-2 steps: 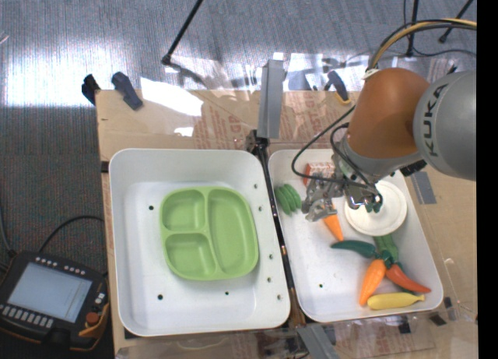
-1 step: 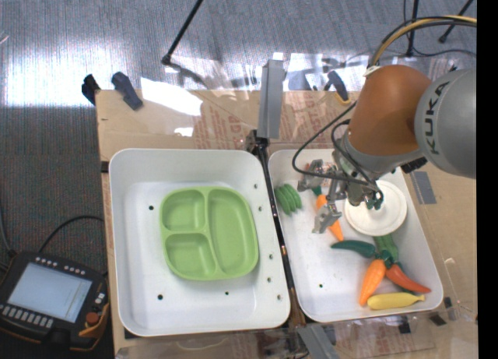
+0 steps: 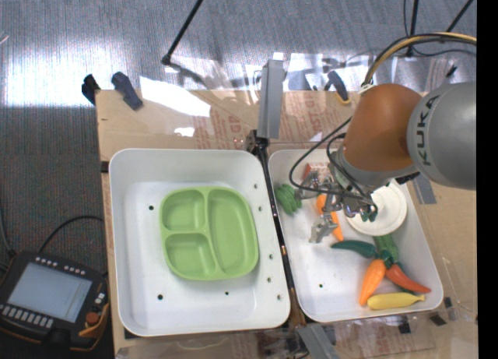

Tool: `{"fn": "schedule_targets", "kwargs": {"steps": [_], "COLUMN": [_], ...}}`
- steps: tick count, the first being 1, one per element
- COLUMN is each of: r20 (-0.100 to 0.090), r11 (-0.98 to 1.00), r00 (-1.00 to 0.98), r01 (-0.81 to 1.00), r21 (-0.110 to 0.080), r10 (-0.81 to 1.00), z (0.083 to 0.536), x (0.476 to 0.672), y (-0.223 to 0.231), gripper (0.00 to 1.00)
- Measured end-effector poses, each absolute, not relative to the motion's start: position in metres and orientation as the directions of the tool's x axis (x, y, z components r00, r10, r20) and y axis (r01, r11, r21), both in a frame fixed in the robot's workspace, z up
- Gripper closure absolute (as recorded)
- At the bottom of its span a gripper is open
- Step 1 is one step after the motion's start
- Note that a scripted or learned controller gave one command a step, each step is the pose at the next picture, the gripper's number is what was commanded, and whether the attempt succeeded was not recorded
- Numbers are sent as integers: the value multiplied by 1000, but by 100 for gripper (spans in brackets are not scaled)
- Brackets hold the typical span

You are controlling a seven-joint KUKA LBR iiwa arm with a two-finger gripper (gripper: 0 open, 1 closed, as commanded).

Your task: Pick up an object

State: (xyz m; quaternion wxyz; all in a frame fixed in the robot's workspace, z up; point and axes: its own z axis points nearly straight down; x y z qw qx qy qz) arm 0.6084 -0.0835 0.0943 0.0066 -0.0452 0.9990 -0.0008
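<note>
Toy vegetables lie scattered in the right bin (image 3: pixel 311 303), and the gripper (image 3: pixel 331 211) hangs low among them; a small orange carrot piece (image 3: pixel 322 203) sits right at the fingers, with more orange showing just below near the lower fingertip, though whether it is clamped between them cannot be told, nor how far apart the fingers stand. A green leafy piece (image 3: pixel 286 198) lies at the bin's left wall, just beside the gripper; a white round dish (image 3: pixel 387 211) rests close on its right; a dark green pepper (image 3: pixel 355 248) lies just below, and beyond it a larger carrot (image 3: pixel 372 280), a red-orange chilli (image 3: pixel 405 278) and a yellow banana-like piece (image 3: pixel 394 300) crowd the near right corner. The left bin (image 3: pixel 136 194) carries a green divided plate (image 3: pixel 208 232). The arm (image 3: pixel 451 135) reaches in from the right, its orange band (image 3: pixel 385 128) above the wrist, which is bent down over the bin.
</note>
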Motion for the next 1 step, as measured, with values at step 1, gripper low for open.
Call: {"fn": "schedule_targets", "kwargs": {"steps": [1], "r20": [-22], "r11": [996], "r00": [-995], "r01": [-94], "r21": [-4], "r10": [-94], "z": [106], "x": [611], "y": [-82], "gripper": [100]}}
